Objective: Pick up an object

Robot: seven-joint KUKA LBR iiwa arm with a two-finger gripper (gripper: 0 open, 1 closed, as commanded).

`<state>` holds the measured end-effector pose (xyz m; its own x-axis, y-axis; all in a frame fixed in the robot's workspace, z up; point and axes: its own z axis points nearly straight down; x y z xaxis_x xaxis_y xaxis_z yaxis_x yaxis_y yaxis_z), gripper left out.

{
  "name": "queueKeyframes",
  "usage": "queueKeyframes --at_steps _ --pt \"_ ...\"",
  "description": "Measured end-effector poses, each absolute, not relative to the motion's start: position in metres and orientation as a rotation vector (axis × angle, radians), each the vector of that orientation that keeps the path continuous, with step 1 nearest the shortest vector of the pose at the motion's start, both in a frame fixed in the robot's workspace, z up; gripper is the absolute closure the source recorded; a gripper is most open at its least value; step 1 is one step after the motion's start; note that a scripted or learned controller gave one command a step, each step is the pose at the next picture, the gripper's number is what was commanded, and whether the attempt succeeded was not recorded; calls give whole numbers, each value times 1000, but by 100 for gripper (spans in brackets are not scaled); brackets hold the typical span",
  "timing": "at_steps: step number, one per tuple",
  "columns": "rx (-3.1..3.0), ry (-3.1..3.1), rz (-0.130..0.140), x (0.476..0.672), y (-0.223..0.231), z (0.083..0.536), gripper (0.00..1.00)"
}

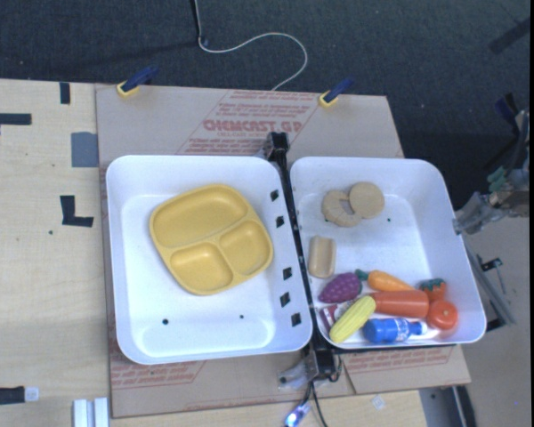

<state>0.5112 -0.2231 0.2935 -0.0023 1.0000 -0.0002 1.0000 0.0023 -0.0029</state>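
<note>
Grey arm parked at 3 o'clock, outside the 2 shallow white bins.
The gripper sits just beside the right white bin's rim; its finger state I cannot tell. Toy foods cluster at that bin's 6 o'clock: yellow plastic corn cob, orange carrot, purple grapes. A yellow divided plate fills the left white bin, on cardboard over wood.

Arm cut off at right edge; blue-white item partly hidden under toy food.
</note>
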Motion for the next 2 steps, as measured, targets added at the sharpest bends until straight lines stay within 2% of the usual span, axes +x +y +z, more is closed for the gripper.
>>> queueKeyframes --at_steps 1,2 --pt "-2220 -2225 2 553 -224 271 100" --pt "-2219 -2228 0 625 -223 260 100"
